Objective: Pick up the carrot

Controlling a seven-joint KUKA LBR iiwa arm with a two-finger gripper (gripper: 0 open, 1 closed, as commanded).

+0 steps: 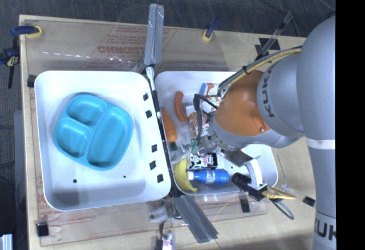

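Note:
The carrot (169,124) is a slim orange stick with a green tip, lying along the left wall of the right bin (268,177). My gripper (198,144) hangs low over the middle of that bin, a little to the right of the carrot's lower end and apart from it. The grey wrist and its orange band (239,113) cover most of the gripper from above. Nothing shows held beneath it.
A reddish sausage (179,105) lies just right of the carrot. A banana (182,177), a blue bottle (210,176) and a black-and-white item (203,159) crowd the bin's front. The left bin (51,186) holds a blue divided plate (94,130).

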